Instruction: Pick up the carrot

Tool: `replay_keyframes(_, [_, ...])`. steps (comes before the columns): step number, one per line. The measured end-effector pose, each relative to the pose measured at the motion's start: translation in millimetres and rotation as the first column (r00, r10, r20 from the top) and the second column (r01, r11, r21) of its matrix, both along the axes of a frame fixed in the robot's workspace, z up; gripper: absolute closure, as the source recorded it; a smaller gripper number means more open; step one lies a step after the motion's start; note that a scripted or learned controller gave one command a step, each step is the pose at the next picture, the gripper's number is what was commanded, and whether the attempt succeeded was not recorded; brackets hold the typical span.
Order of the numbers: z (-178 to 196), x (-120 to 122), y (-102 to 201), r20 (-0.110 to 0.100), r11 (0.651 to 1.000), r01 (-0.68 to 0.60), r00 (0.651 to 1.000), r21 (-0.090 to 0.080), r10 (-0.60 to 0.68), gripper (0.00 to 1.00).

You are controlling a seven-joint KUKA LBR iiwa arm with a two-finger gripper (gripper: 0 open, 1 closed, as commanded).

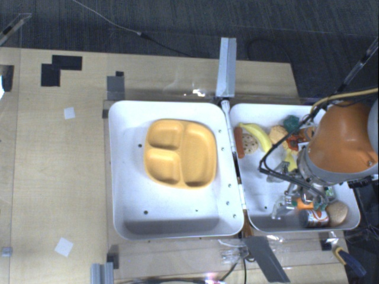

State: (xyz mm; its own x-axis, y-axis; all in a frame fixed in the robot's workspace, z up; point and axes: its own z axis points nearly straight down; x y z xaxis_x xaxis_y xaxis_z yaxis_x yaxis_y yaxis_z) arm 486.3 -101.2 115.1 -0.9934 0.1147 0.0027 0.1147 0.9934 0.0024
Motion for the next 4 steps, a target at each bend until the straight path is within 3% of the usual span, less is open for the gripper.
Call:
replay_keyframes(1, [-15.9, 2.0, -21.6, 0.007, 0.887, 0.463, 0.886, -0.001, -0.463, 0.0])
replay_keyframes(2, [-4.4, 5.0, -20.9, 0.015, 0.889, 0.458, 0.889, 0.002, -0.458, 1.0])
replay_keyframes(3, [148.4, 4.7, -15.5, 0.023, 0.956, 0.292, 0.956, 0.0, -0.292, 1.0])
replay_keyframes(4, [144.5, 3.6, -15.2, 0.015, 0.956, 0.292, 0.956, -0.001, -0.292, 0.0])
